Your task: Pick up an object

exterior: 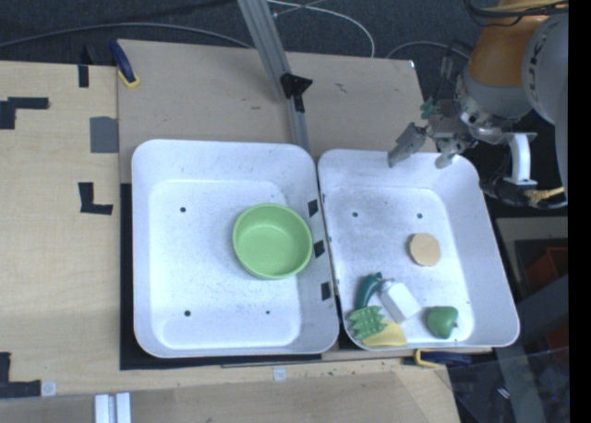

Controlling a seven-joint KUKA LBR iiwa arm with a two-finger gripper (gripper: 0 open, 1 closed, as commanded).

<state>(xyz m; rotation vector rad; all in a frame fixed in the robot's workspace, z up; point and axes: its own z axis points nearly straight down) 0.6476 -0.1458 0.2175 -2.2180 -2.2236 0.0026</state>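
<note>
A green bowl sits upright in the left bin. In the right bin lie a flat tan disc, a small green rounded piece, and a cluster at the front edge: a dark green toy, a white block and a light green and yellow piece. My gripper hangs over the right bin's far rim, its two fingers spread open with nothing between them, well behind the disc.
A grey metal pole slants across the bench to the gap between the bins. Cables lie on the dark floor behind. The arm's orange band is at the upper right.
</note>
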